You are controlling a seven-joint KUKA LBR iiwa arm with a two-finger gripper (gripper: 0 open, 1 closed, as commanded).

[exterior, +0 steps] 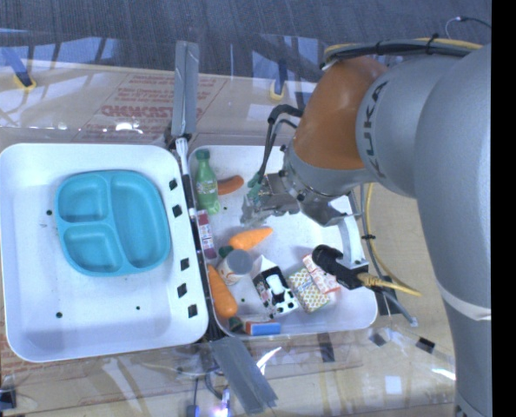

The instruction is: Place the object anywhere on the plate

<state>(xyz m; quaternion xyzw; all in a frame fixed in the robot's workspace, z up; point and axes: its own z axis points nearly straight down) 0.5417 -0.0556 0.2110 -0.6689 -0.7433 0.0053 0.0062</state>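
While the end effector hovers above the carrot in the right bin, its opening indiscernible, we centre over it before carrying to the plate.

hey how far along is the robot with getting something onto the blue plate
Nothing looks done yet: the blue plate in the left bin has nothing on it. The gripper is down in the right bin, above the carrot and near the green bottle; I can't tell whether it holds anything. Left: secure an object, carry it to the left bin and set it on the plate.
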